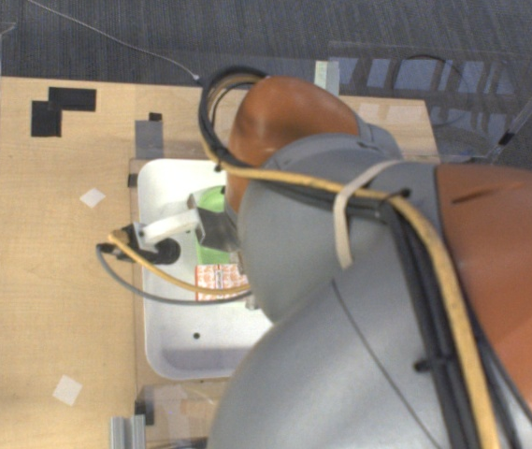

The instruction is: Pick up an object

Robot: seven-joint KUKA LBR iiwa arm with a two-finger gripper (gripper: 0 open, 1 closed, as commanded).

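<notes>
Arm [368,279] blocks most of the frame; pincer [211,221] sits low in the white bin [167,181] at centre left, over a green object [211,198] and a red-printed card [215,275]. Can't tell its state. Confirm grip before lifting, rise straight, avoid snagging the cable [144,262].

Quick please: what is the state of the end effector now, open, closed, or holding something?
End effector: cannot be told; the arm covers it over the white bin, near a green object.
</notes>
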